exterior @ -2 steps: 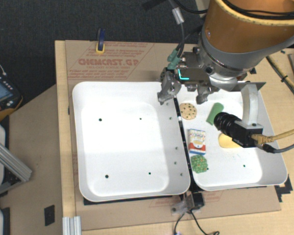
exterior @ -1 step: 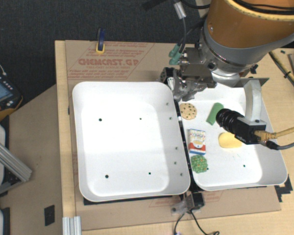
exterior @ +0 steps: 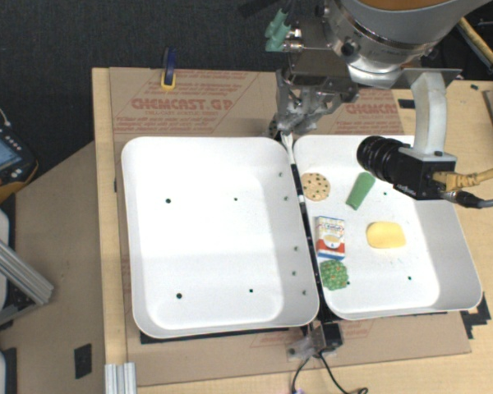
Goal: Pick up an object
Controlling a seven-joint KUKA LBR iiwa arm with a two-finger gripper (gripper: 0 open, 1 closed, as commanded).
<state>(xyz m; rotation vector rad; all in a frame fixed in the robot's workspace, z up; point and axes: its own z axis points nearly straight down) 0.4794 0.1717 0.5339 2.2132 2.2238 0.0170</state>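
Observation:
The right bin (exterior: pixel 444 261) holds a round brown cookie (exterior: pixel 315 186), a green block (exterior: pixel 361 190) lying tilted, a yellow lemon-shaped piece (exterior: pixel 386 235), a small red, white and blue carton (exterior: pixel 330 236) and a green leafy piece (exterior: pixel 334 274). My gripper (exterior: pixel 300 121) hangs above the far edge where the two bins meet, behind the cookie. Nothing shows between its fingers, and their state is not visible.
The left bin (exterior: pixel 205 236) sits beside the right one on brown cardboard. A black camera unit (exterior: pixel 398 167) on a white bracket overhangs the right bin's far side. A blue and yellow clamp (exterior: pixel 169 71) is fixed at the far left edge.

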